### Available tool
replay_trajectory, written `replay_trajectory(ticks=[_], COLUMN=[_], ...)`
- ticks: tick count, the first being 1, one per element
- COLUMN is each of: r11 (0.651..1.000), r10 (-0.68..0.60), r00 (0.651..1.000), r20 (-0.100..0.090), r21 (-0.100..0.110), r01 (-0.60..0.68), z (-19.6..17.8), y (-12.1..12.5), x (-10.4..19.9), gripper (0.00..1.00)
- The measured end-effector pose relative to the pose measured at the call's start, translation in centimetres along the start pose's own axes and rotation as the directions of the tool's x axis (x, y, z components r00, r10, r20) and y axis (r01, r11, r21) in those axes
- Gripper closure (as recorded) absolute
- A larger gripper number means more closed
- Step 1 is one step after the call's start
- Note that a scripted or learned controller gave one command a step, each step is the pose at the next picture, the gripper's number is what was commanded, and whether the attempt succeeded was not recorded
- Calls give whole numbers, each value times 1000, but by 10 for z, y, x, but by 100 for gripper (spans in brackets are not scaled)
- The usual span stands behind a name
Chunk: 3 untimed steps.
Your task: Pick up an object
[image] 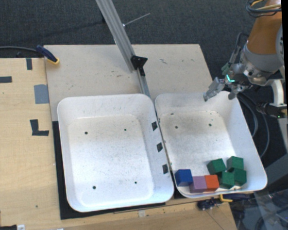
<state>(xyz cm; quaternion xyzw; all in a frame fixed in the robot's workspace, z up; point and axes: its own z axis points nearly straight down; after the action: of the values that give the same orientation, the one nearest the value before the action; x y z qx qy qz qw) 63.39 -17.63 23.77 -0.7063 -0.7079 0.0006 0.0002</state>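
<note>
Blocks crowd the near edge of the right bin (242, 125), all pressed into its front right corner. A blue block (183, 176) sits furthest left of the cluster, just beside the bin's inner wall. A purple block (199, 183) touches it on the right, and an orange block (212, 182) touches the purple one in turn. Green blocks (228, 170) are heaped to the right of the orange one, several of them packed together, with their separate outlines hard to tell apart. A small pale piece (226, 197) rests on the bin's front rim below the green heap; what it is cannot be made out.

The left bin (110, 153) lies side by side with the right bin, their inner rims touching, and both sit on a dark mat (59, 170) on the wooden surface (19, 144). Small dark marks (159, 146) run along the seam between the two bins.

Further back, the end effector (218, 90) hangs over the far right corner of the right bin, well apart from the blocks. Its two fingers are spread apart with nothing between them. A teal light (227, 79) glows at the wrist, and the orange band (264, 32) of the arm (257, 64) rises above it at the right edge.

Beyond the bins, a grey metal rail (119, 33) slants down from the top to a black bracket (139, 63), and a blue and yellow clamp (48, 54) lies at the far left corner of the board.
</note>
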Motion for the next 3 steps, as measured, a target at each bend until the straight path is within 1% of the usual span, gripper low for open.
replay_trajectory(ticks=[1, 2, 3], r11=[1000, 1000, 1000], r10=[1, 0, 1], r00=[1000, 1000, 1000], r20=[1, 0, -1], r21=[0, 4, 7], r01=[-1, 0, -1], z=[0, 45, 104], y=[0, -2, -13], x=[0, 6, 9], gripper=[0, 0, 0])
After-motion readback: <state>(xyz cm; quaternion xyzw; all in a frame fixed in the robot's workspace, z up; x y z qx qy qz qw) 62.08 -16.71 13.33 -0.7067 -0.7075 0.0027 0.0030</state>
